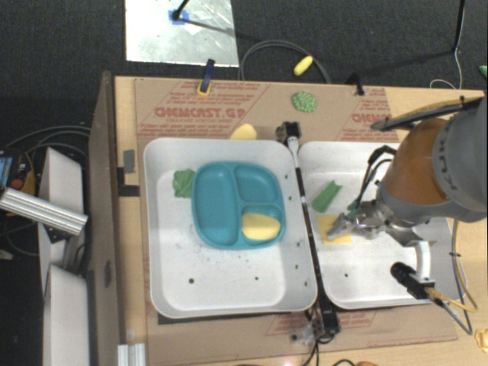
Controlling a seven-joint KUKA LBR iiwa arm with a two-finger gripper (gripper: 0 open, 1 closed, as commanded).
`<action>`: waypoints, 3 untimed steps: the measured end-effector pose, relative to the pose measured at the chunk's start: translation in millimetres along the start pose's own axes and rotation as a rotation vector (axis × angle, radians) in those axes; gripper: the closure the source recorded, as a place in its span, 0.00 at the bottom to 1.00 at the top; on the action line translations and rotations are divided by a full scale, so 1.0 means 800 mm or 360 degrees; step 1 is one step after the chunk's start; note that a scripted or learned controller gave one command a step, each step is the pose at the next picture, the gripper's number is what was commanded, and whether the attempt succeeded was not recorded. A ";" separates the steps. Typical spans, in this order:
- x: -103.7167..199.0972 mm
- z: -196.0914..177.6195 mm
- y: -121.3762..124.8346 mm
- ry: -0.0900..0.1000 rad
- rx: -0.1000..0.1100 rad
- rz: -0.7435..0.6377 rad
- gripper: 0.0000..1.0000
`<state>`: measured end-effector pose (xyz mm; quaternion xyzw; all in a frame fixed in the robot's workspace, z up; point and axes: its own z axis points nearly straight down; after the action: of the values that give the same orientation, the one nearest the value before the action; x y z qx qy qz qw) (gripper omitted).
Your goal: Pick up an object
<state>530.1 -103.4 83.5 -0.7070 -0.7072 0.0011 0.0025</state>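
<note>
Pincer down on the yellow piece in the right bin

We see the pincer [341, 229] low over the yellow piece [335, 231], just short of the green block [326, 196]; spread or pinching, we cannot tell. It looks light, flat, perhaps slick, so we'd grip its edges

Bright, even light; slightly soft focus

- The left bin [164, 280] is crowded at its middle by the blue tray [232, 203]; bare floor lies along its front edge.
- The right bin [358, 284] has bare floor at its front-left corner.
- The arm [438, 170] covers that bin's right side.
- The green piece [326, 195] and yellow piece [333, 231] sit near the divider [303, 212].
</note>
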 end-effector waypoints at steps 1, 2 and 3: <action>-0.005 -0.001 0.009 -0.0003 -0.0011 -0.0002 0.00; -0.004 0.000 -0.014 -0.0002 -0.0005 -0.0001 0.00; -0.008 -0.003 0.062 -0.0005 -0.0020 -0.0009 0.00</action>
<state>579.5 -109.7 85.3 -0.7051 -0.7091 -0.0021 -0.0032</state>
